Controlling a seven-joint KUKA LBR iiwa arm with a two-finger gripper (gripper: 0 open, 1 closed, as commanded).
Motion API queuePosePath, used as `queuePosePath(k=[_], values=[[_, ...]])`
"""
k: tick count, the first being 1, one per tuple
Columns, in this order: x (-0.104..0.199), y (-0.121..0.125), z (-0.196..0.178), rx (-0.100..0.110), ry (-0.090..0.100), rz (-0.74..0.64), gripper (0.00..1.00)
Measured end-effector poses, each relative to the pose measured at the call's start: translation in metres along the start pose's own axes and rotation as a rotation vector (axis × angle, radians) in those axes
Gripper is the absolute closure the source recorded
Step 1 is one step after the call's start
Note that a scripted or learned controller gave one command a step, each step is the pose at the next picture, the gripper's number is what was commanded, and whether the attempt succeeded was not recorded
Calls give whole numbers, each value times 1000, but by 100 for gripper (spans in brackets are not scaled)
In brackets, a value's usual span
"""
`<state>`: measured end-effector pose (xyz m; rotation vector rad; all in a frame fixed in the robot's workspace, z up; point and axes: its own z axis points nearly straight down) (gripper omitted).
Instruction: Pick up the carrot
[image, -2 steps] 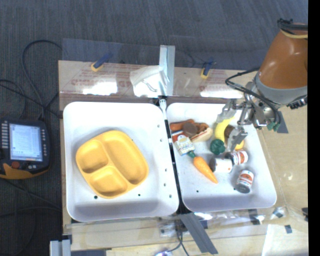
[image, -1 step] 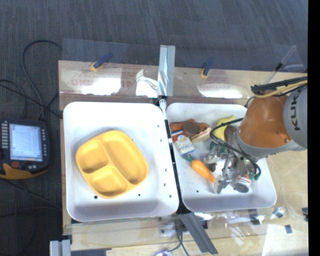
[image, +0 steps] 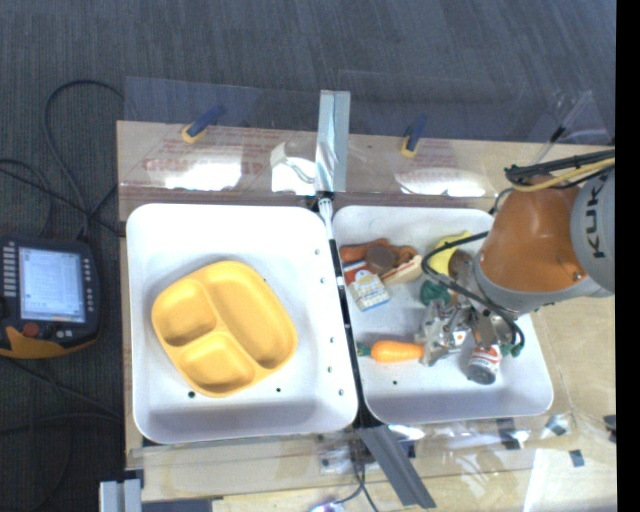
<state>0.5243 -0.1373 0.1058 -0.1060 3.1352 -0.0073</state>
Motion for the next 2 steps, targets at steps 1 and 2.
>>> queuePosePath(k=[1, 2], values=[[0, 0, 0, 0, 1, 0, 0], [11, 33, 14, 2, -12, 12, 0]])
